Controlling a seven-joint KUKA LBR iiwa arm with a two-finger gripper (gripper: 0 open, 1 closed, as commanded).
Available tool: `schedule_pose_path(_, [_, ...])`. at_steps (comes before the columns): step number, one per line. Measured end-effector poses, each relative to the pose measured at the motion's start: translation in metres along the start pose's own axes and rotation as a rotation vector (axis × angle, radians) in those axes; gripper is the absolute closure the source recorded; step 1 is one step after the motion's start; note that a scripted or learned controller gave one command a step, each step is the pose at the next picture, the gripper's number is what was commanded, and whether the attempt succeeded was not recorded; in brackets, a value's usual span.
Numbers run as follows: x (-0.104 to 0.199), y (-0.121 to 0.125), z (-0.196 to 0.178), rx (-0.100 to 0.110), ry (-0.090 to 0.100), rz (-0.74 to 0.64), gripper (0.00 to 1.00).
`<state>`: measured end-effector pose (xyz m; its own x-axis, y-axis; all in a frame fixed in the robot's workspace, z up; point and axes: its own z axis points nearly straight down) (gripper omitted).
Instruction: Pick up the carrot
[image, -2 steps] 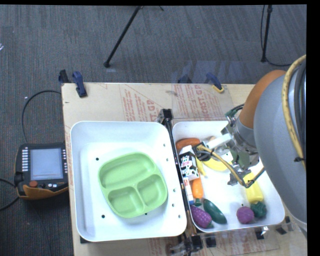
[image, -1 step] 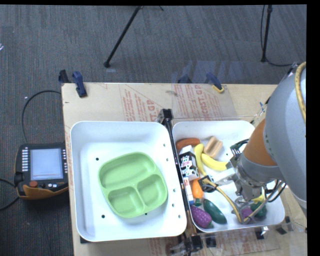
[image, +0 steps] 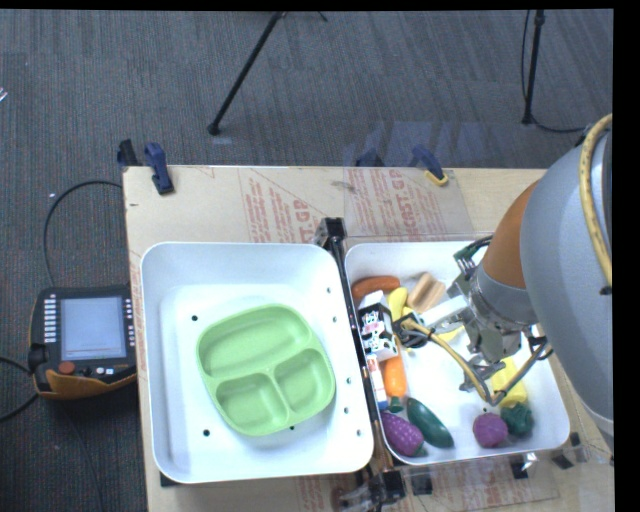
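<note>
A smooth orange carrot (image: 396, 378) lies in the right white bin (image: 555, 400); the gripper (image: 488, 378) hovers beside it, finger state unclear.

Left bin (image: 165, 300) has a green divided plate (image: 265, 370) sitting in it, three compartments. Right bin (image: 555, 420) is packed with toy food: a hot dog (image: 375, 287) and a bread piece (image: 427, 292) up top, purple grapes (image: 401, 434) next to a dark green veggie (image: 430, 422) along the bottom edge, plus a purple round thing (image: 489, 429). Teach pendant (image: 88, 335) on the floor to the left, blue clamps (image: 158, 167) on the board's far edge.
</note>
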<state>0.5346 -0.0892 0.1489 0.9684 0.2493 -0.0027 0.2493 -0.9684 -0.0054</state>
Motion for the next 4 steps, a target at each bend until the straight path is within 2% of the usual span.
schedule_pose_path(1, [0.005,-0.063,-0.038,0.003,-0.001,0.032,0.0])
schedule_pose_path(3, [-0.036,-0.103,-0.036,0.001,-0.007,0.053,0.0])
schedule_pose_path(4, [-0.036,-0.103,-0.036,0.001,-0.007,0.052,0.0])
